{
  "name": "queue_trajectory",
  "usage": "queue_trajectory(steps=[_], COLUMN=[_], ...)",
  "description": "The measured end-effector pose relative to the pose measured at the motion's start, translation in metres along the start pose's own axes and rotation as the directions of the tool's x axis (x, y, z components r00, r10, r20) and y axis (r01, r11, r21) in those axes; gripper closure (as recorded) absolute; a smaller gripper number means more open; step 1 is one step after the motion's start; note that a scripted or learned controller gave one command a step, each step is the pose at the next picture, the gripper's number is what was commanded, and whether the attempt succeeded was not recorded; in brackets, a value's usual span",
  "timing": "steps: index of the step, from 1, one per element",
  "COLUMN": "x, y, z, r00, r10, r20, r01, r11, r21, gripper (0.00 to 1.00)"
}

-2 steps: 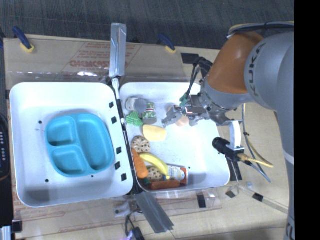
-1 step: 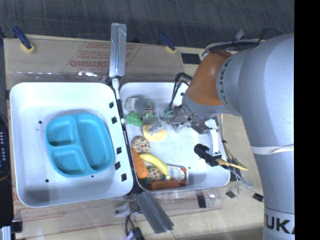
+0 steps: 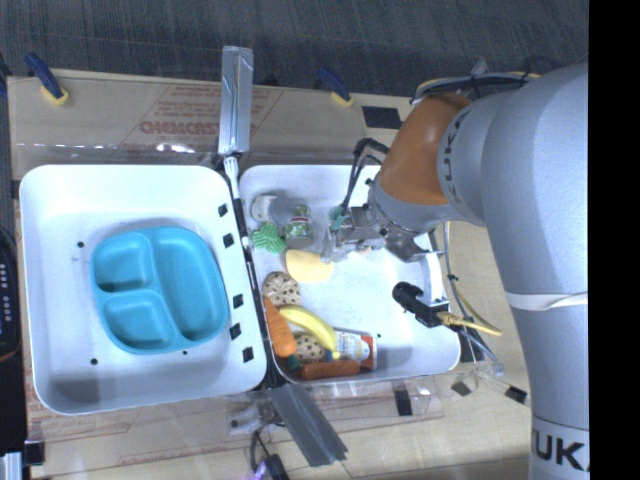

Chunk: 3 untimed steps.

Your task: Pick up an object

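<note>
a robot lab: clamped bench, white bins, industrial arm.

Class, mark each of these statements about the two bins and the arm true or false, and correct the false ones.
1. The blue tray lies in the left bin. True.
2. The banana lies in the left bin. False: it lies in the right bin.
3. The gripper is over the right bin. True.
4. The blue tray has one compartment. False: it has three.
5. The carrot lies beside the banana. True.
</note>
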<state>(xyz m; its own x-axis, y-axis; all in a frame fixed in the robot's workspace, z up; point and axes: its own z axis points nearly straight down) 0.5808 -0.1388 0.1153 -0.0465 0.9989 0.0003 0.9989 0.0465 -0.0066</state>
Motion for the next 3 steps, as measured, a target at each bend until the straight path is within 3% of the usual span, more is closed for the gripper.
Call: queue_trajectory(steps=[1, 2, 3], x=[0.0, 0.022, -0.006], y=[0.0, 0.013, -0.027], z=[0.0, -0.157, -0.057], r00=[1.0, 0.97, 0.98], r10=[0.0, 0.244, 0.199], r20=[0.0, -0.001, 0.0], r01=[0.0, -0.244, -0.199], r11=[1.0, 0.97, 0.98], r21=[0.0, -0.011, 0.005], gripper=[0.0, 0.0, 0.0])
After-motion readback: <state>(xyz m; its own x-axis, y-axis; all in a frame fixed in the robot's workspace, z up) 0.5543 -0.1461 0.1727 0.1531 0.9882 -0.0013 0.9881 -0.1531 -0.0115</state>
